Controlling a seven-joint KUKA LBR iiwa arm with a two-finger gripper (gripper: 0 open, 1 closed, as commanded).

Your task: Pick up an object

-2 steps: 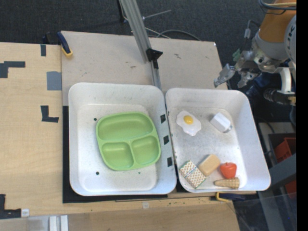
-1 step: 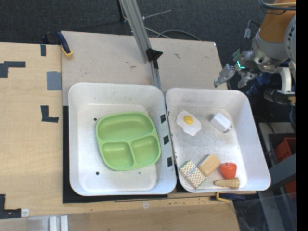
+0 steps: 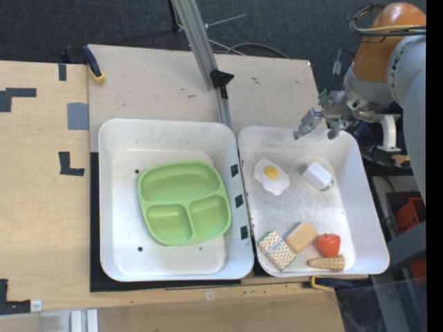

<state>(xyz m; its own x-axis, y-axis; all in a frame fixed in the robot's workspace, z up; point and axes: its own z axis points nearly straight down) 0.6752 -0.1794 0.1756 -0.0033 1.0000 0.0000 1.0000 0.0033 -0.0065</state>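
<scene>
gripper: open, empty, above far edge of right bin | egg: in bin, nearer than gripper, to its left | white block: just below gripper | tomato, cone: near corner, well apart

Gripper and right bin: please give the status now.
Gripper open, nothing between its fingers, over right bin's far edge. Toy fried egg and white block nearest. Nothing in the way.

A green divided plate lies in the left bin, behind it a slanted metal pole.
</scene>
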